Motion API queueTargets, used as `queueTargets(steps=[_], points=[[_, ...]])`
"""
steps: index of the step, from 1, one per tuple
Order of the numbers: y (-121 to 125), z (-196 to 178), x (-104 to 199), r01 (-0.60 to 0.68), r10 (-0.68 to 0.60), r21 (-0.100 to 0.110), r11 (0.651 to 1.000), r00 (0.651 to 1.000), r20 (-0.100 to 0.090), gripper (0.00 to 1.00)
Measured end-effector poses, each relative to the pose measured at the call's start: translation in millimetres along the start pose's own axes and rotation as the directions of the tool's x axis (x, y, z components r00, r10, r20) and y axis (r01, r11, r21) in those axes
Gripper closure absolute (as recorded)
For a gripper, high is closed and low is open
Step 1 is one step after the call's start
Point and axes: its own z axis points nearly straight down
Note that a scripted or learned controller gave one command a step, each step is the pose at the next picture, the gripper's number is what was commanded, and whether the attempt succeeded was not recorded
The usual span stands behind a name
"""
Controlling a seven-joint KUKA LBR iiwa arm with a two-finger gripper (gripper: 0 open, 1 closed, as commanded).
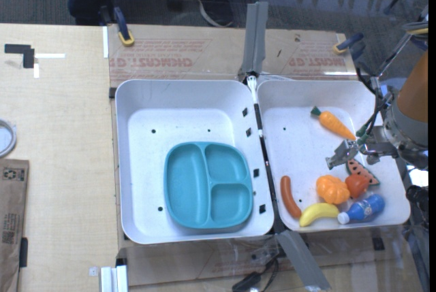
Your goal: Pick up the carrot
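Where carrot [334, 122] lies, end effector [343, 156] below

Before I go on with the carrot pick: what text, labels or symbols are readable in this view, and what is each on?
"CHEMCMZ, GP", red, upside down, roughly legible: cardboard sheet behind the bins.
Red print, too blurred: cardboard behind the right bin.
Recycling symbol: brown paper bag, left edge.

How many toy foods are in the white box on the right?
6. Carrot at the back; sausage, banana, orange pepper, tomato and watermelon slice near the front. The arm may hide more.
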Motion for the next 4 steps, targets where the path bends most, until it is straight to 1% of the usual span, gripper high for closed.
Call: queueTargets(steps=[1,2,3,4], points=[[-2,134,-16,0.038,-0.038,0.001,0.999,0.999,-0.002,0.0],[10,101,-11,0.01,-0.01,0.0,1.0,1.0,-0.002,0.0],[10,93,-12,0.007,-0.007,0.0,1.0,1.0,-0.001,1.0],[13,-28,82,-0.121,0.121,0.001,0.993,0.993,0.0,1.0]])
